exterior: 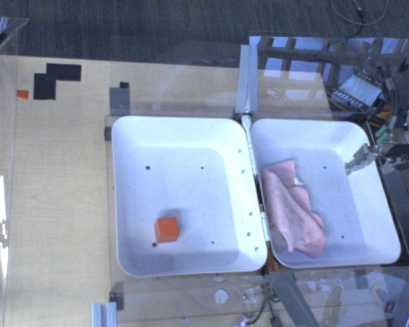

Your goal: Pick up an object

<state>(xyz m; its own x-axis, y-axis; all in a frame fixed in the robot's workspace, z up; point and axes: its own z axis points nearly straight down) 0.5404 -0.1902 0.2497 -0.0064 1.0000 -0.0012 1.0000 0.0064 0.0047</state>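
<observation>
An orange cube (167, 229) sits in the left white bin (133, 182), near its front left corner. A crumpled pink cloth (294, 208) lies in the right white bin (368, 251), along its left side. My gripper (360, 159) hangs at the right bin's far right rim, well away from both the cloth and the cube, and nothing shows in it. The arm behind it is mostly cut off by the view's right edge.
A metal divider (246, 87) stands behind the seam between the bins. Black blocks (53, 79) and a small orange marker (22, 95) lie on the wooden bench at far left. Cables and equipment (358, 90) crowd the back right.
</observation>
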